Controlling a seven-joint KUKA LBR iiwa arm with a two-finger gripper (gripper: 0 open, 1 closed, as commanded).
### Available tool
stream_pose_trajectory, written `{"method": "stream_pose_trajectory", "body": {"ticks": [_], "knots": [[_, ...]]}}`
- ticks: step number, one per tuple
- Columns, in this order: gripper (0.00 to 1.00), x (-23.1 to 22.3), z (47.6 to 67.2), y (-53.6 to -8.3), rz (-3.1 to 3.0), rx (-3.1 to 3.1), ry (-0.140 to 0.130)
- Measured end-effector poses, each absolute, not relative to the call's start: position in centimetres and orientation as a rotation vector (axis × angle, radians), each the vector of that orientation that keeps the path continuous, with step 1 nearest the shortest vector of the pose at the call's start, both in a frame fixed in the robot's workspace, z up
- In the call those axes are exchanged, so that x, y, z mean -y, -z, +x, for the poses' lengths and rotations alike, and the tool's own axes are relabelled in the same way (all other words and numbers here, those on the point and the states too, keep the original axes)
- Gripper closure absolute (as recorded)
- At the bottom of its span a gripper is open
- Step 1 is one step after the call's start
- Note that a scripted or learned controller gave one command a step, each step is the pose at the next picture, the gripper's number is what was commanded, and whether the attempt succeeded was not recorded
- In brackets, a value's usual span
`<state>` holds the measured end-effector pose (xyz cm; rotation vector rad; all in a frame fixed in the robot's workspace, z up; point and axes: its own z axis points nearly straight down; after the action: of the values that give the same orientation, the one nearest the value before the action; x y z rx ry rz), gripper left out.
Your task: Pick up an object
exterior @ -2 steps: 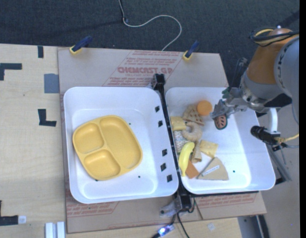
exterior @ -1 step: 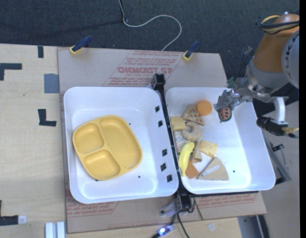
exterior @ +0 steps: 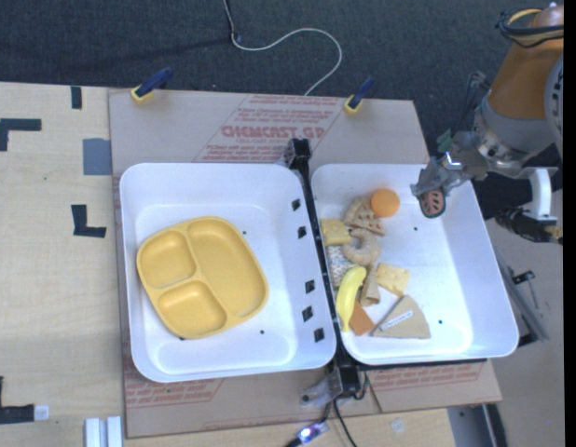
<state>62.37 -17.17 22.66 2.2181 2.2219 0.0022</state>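
My gripper [exterior: 433, 194] hangs over the upper right part of the right bin [exterior: 474, 277]. A small dark red oval object [exterior: 433, 204] sits between its fingertips, lifted above the bin floor. In the left half of that bin lies a pile of toy food: an orange ball [exterior: 386, 202], a brown cracker piece [exterior: 363, 219], a yellow banana [exterior: 349, 292], a yellow cube [exterior: 393, 277] and a tan wedge [exterior: 405, 322]. The pile is to the left of and below the gripper, apart from it.
The left bin [exterior: 269, 194] holds a yellow divided plate [exterior: 202, 275]. A black divider [exterior: 311, 250] runs between the two bins. Blue-and-yellow clamps [exterior: 152, 84] pin the cardboard at the back. A white cable [exterior: 297, 40] loops behind the bins.
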Motion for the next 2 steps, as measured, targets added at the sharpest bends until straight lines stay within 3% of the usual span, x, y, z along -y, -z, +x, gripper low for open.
{"method": "stream_pose_trajectory", "body": {"ticks": [2], "knots": [[1.0, 8.7, 57.7, -21.9, 2.219, -2.229, 0.003]]}}
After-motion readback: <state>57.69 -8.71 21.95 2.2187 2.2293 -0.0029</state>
